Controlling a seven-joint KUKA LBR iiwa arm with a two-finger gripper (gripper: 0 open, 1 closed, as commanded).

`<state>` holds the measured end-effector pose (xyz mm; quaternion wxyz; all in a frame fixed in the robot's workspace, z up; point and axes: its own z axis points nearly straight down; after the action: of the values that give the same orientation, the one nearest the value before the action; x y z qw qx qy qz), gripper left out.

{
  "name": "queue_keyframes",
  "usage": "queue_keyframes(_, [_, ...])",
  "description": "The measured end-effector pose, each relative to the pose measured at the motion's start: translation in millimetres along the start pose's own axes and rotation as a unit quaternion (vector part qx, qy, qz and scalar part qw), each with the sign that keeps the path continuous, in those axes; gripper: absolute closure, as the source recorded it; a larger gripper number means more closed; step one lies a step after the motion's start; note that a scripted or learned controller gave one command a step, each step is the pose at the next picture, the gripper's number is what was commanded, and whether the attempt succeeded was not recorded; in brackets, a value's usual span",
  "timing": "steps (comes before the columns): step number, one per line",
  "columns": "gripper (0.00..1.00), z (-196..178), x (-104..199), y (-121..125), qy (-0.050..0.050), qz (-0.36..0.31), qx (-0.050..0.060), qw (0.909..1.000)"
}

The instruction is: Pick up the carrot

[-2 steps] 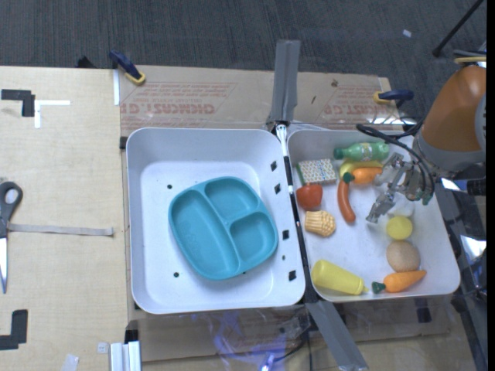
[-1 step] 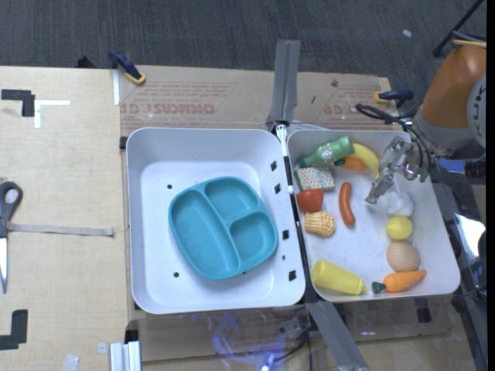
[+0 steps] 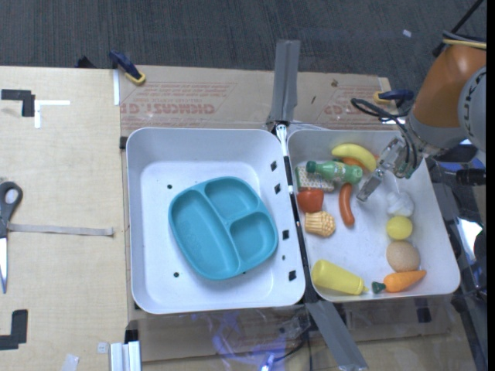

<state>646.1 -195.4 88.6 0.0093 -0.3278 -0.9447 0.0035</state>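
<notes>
Nearest the camera, in the front right corner of the right white bin (image 3: 445,230), lies the orange plastic carrot (image 3: 404,280) with a small green top, its tip pointing toward the bin's right wall. Just left of it along the front wall rests a yellow plastic bottle-shaped toy (image 3: 337,277). Behind the carrot, touching or nearly so, sits a tan egg-shaped ball (image 3: 402,256), and behind that a round yellow lemon (image 3: 399,228). Further left are a yellow corn cob piece (image 3: 320,223), a red sausage (image 3: 346,205) and a red tomato-like piece (image 3: 310,200). Toward the back lie a green bottle (image 3: 334,170) and a yellow banana (image 3: 354,155).

The jaws (image 3: 370,189) hang over the middle rear of this bin, well apart from the carrot; whether they are parted or closed cannot be told, and nothing is seen in them.

The left white bin (image 3: 143,207) holds a teal three-compartment plate (image 3: 223,227). Scissors (image 3: 6,230) lie on the worktop (image 3: 62,168) at the far left.
</notes>
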Motion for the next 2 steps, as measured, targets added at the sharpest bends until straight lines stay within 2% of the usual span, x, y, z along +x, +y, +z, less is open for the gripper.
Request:
queue_keyframes(1, [0.00,-3.3,46.1,-70.6,-0.011,-0.182,-0.005,0.9832])
queue_keyframes(2, [0.00,-1.9,96.2,-109.3,-0.011,-0.176,-0.005,0.9843])
